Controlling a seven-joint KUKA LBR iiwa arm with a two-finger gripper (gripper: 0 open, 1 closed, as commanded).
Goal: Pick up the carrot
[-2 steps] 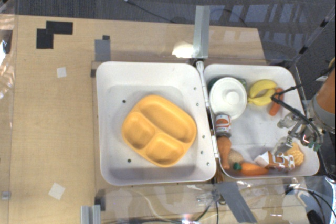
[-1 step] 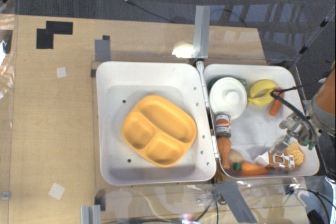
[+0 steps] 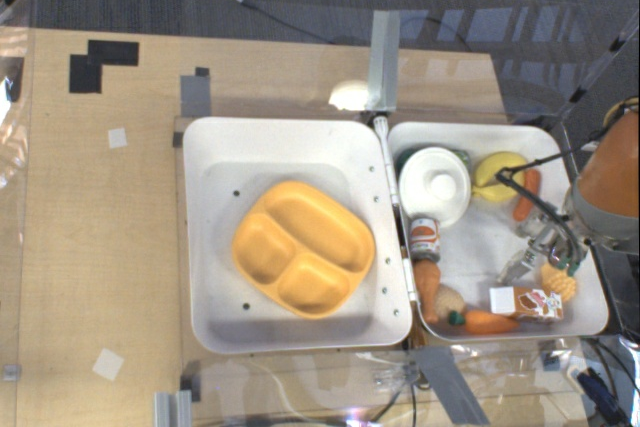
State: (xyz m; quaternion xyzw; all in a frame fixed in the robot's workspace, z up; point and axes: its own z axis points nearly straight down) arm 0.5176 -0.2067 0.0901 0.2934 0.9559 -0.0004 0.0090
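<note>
Wooden bench, two white bins. The carrot (image 3: pixel 487 321) lies at six o'clock in the right bin (image 3: pixel 600 315), beside a carton (image 3: pixel 540 303). The gripper (image 3: pixel 532 253) hovers at three o'clock, jaws slightly parted, empty. It looks light, stiff, smooth: grip mid-body, across its width.
</note>
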